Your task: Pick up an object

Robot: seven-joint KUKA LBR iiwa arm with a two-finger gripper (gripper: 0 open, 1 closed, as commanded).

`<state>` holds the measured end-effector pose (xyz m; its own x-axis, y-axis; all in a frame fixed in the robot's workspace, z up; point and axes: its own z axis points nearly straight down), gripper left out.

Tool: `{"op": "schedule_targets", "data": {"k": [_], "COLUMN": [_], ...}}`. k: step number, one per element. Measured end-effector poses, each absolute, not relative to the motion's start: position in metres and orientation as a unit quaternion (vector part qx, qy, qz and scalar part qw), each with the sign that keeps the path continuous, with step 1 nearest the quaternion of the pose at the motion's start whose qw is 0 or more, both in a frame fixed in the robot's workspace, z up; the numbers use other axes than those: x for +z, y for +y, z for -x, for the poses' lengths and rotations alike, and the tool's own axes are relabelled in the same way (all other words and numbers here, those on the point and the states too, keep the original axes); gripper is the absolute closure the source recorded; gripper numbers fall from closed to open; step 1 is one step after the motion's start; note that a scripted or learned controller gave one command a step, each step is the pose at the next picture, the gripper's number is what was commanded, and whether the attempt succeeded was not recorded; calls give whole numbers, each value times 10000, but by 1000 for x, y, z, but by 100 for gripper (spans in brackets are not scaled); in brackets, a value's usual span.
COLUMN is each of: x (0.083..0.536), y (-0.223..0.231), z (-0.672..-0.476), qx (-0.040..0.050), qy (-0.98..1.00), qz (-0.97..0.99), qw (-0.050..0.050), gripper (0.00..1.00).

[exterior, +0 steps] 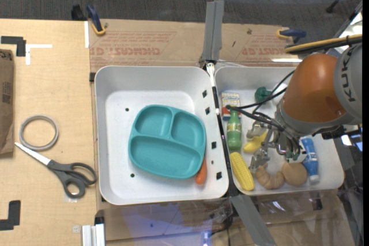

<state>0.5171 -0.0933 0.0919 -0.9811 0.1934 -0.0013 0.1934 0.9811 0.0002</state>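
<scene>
Sitting in left bin [109, 124]: teal divided plate [167, 142], carrot [201, 173] at its near-right edge. Right bin [331, 178]: green bottle [234, 129], corn [241, 170], banana [253, 144]. Gripper [262, 159] hovers over potatoes [271, 177]; grip state can't tell.

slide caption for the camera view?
KUKA arm's gripper lowered among toy food in right bin; teal plate in left bin.

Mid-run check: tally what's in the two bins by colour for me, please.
Teal: 1, plate
Orange: 1, carrot
Green: 2, bottle, small item
Yellow: 2, corn, banana
Tan: 2, pieces
Blue: 1, tube
White: 1, card
Total: 10, though the gripper and arm may hide more.
</scene>
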Motion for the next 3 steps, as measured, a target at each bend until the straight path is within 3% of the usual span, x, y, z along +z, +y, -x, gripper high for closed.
{"op": "schedule_targets", "data": {"k": [1, 2, 3], "x": [92, 101, 92], "y": [-97, -97, -106], "z": [-509, -510, -550], "qx": [-3, -6, -3], "qy": [9825, 9827, 9603], "qz": [-1864, -1854, -2789], "qw": [14, 26, 12], "gripper": [0, 100, 100]}}
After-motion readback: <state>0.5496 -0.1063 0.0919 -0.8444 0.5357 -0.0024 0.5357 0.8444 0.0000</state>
